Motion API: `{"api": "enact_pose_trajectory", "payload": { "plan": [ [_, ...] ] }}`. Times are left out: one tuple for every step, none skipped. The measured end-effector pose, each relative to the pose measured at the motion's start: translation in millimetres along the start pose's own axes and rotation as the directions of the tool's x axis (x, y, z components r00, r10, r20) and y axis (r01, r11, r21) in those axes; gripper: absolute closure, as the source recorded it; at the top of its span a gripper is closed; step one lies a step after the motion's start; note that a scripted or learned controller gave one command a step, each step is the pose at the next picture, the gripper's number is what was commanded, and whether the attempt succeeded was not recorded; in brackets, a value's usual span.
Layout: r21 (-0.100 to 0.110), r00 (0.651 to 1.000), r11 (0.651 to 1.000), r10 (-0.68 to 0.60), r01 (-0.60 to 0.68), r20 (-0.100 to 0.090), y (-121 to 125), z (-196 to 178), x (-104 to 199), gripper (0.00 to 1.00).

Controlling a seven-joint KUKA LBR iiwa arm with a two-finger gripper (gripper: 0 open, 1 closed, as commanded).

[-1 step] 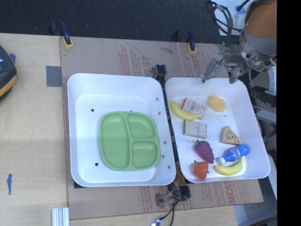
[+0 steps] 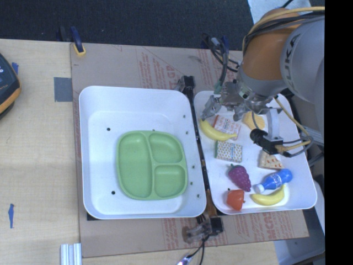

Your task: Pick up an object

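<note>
The right bin holds several toy foods: a yellow banana, a red-and-white packet, a checkered green-white packet, a purple grape bunch, a red pepper, a second banana, a blue bottle and a cracker. My gripper hangs over the bin's far left part, just above the red-and-white packet and the first banana. Its metal fingers are spread apart with nothing between them.
The left bin carries a green divided plate. A black clip sits at the far joint between the bins, another clamp at the near joint. A dark device lies at the bench's far left.
</note>
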State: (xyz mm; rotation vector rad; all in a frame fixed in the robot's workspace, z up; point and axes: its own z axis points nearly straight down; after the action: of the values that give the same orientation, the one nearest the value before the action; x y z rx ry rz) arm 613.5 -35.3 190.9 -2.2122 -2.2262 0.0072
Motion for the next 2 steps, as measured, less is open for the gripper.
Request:
{"api": "enact_pose_trajectory", "payload": {
  "plan": [
    [-0.001,1.0,1.0,0.002,-0.002,0.001,-46.1,-0.5,-34.6,0.0],
    [-0.001,1.0,1.0,0.002,-0.002,-0.001,-103.7,100.5,-68.8,0.0]
  ]
}}
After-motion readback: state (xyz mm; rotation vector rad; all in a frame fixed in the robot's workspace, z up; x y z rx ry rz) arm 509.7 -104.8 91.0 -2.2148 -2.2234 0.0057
